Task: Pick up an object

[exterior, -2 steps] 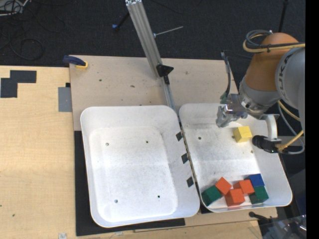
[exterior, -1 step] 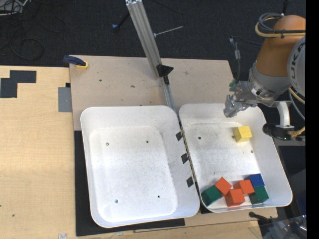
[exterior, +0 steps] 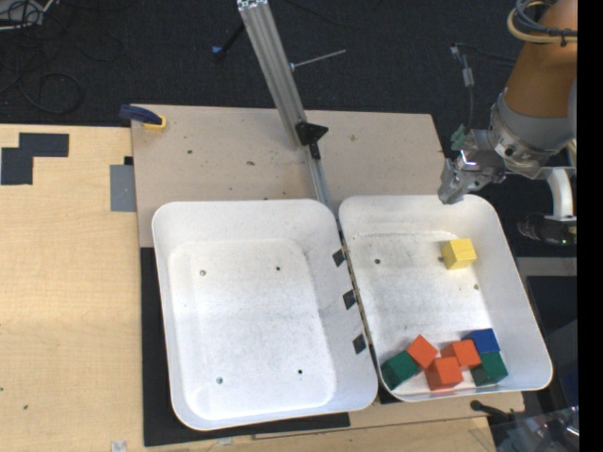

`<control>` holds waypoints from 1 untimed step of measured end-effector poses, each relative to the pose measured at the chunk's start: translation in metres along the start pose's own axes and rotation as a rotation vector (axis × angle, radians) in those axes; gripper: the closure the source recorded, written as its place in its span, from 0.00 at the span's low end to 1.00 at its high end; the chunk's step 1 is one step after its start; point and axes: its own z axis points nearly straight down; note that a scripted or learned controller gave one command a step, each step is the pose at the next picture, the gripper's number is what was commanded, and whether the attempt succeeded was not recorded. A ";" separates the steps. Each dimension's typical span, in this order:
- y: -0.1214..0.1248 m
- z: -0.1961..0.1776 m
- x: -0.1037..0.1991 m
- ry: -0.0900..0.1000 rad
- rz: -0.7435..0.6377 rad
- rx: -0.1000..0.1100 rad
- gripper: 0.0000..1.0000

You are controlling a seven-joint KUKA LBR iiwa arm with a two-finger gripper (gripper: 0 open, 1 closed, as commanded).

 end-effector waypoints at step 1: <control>-0.013 0.019 0.055 0.003 -0.005 0.009 1.00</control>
